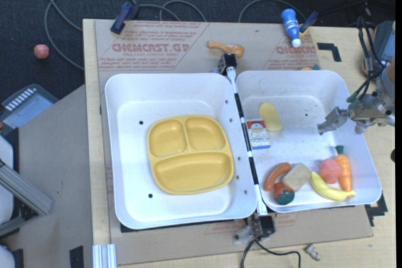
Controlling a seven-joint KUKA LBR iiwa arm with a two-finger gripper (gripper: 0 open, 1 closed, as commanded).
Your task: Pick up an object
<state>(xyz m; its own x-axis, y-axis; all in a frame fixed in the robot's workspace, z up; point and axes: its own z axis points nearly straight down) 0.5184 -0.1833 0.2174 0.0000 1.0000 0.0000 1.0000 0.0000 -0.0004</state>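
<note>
The right bin (pixel 295 90) holds several toy foods. A pale yellow piece (pixel 270 116) and a small red-and-white carton (pixel 257 134) lie near its left wall. Along the front lie a sausage (pixel 276 175), a bread slice (pixel 297 177), a green and red piece (pixel 284 196), a banana (pixel 330 189), a pink fruit (pixel 330 169) and a carrot (pixel 344 171). My gripper (pixel 342 122) hangs over the right side of this bin, above the pink fruit and carrot and apart from them. Nothing shows in its grasp.
The left bin (pixel 125 97) carries a yellow divided plate (pixel 188 154). Behind the bins on the board lie a blue-and-white bottle (pixel 290 26), a blue clamp (pixel 122 17) and an orange-tan handle (pixel 226 48). Cables run across the dark floor.
</note>
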